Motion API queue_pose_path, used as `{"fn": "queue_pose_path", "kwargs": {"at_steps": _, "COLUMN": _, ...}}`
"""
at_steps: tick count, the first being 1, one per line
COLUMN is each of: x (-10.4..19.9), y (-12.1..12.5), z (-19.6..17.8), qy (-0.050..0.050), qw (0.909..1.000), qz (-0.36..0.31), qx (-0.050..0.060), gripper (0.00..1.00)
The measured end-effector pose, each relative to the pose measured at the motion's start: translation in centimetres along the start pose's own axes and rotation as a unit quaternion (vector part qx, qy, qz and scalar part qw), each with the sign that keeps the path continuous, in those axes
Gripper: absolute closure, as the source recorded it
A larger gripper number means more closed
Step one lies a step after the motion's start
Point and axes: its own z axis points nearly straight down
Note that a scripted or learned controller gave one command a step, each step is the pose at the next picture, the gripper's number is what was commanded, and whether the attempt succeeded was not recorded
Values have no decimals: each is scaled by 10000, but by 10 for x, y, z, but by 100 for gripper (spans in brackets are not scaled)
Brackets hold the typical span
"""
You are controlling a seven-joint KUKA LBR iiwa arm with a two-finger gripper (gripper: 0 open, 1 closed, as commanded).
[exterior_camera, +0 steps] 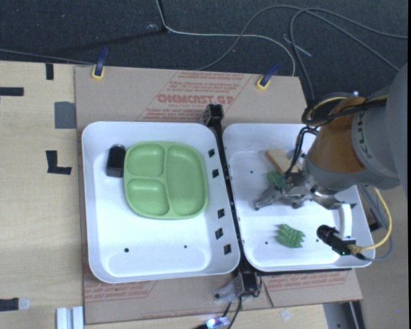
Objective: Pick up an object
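Over in the right bin (342, 262) the arm (353, 142) has its wrist bent low, and the gripper (277, 192) sits close to the floor of the tray, pointing toward the divider between the two bins. I cannot tell whether it is spread or closed; it is a dark tangle from up here. A small dark green piece (275, 178) lies right at its tip, touching or nearly so, which looks like the thing being gone for. A tan block (279, 159) rests just behind that, partly tucked under the wrist. A leafy green toy (290, 236) lies apart, nearer the front wall. The left bin (103, 252) holds a green divided plate (166, 180) with a black block (115, 160) just beside it, both well away from the arm.
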Motion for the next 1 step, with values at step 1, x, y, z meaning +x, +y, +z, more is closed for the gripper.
{"fn": "queue_pose_path", "kwargs": {"at_steps": 1, "x": 0, "y": 1, "z": -11, "qy": -3, "qw": 10000, "qz": -3, "qx": -9, "gripper": 100}}
